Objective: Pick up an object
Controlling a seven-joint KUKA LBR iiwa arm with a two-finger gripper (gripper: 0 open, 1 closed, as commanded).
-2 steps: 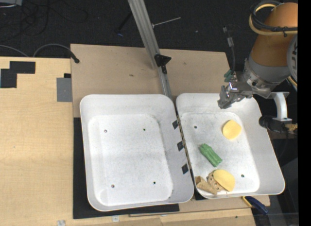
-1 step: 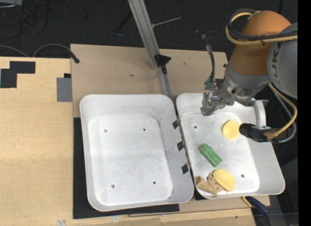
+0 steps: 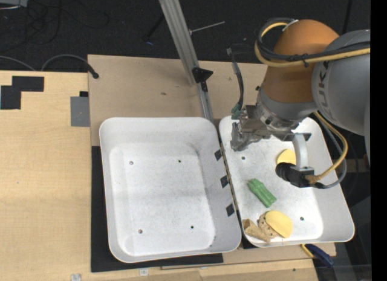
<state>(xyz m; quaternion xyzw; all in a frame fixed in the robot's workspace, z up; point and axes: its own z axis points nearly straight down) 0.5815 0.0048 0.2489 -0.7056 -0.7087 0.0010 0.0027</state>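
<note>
Green and blocky, a small oblong object (image 3: pixel 262 192) lies flat on the right bin's (image 3: pixel 329 225) white floor, well below and slightly right of the jaws (image 3: pixel 237 136), which hover over the bin's upper left corner; whether they are spread or closed I cannot tell. Nearer the front rim sit a round yellow piece (image 3: pixel 279 223) touching a tan, crumbly lump (image 3: pixel 257 230). The left bin (image 3: pixel 160 183), speckled white plastic, adjoins it on the wooden tabletop (image 3: pixel 42 171).

The bench (image 3: pixel 48 153) bears two white bins (image 3: pixel 163 189) side by side.
</note>
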